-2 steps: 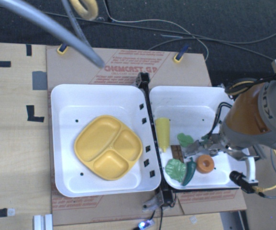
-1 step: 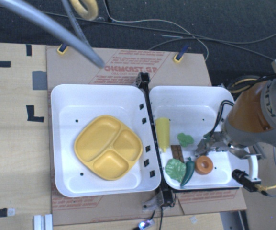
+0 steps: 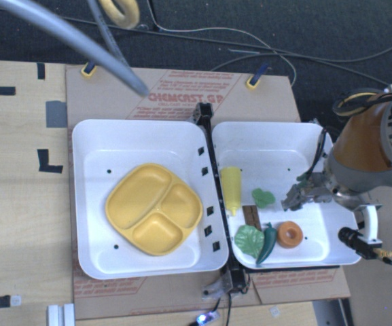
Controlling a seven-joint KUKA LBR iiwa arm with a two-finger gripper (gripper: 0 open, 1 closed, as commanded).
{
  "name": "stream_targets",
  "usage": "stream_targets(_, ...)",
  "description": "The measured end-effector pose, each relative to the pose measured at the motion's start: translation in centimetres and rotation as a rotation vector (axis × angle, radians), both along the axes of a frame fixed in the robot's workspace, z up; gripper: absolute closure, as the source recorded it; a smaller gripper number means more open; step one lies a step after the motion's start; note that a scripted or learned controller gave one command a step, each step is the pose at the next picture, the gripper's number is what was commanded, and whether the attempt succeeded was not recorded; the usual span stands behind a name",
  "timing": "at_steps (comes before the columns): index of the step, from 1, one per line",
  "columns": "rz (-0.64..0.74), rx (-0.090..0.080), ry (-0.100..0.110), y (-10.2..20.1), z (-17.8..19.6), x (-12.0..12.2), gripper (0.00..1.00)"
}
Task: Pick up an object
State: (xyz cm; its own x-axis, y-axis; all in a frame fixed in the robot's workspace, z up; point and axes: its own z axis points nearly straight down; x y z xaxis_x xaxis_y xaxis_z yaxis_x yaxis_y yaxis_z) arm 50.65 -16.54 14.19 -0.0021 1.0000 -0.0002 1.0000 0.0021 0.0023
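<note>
The right bin (image 3: pixel 270 138) holds several toy foods: a yellow bottle-shaped piece (image 3: pixel 232 187), a small green leafy piece (image 3: pixel 263 197), a brown block (image 3: pixel 252 216), a larger light green leaf (image 3: pixel 248 240), a dark green pepper (image 3: pixel 267 244) and an orange ring like a doughnut (image 3: pixel 290 234). My gripper (image 3: pixel 297 199) hangs over the right part of this bin, just above and right of the orange ring and right of the small green piece. Nothing shows between its fingers.
The left bin (image 3: pixel 94 148) holds a yellow divided plate (image 3: pixel 154 208). A black divider (image 3: pixel 209 182) runs between the bins. The arm's orange band (image 3: pixel 362 138) and grey wrist stand over the right bin's right wall. Cables lie behind the bins.
</note>
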Motion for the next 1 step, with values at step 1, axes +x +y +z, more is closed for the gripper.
stream_targets(1,0.000,-0.001,-0.003,0.25,6.31,0.10,1.00)
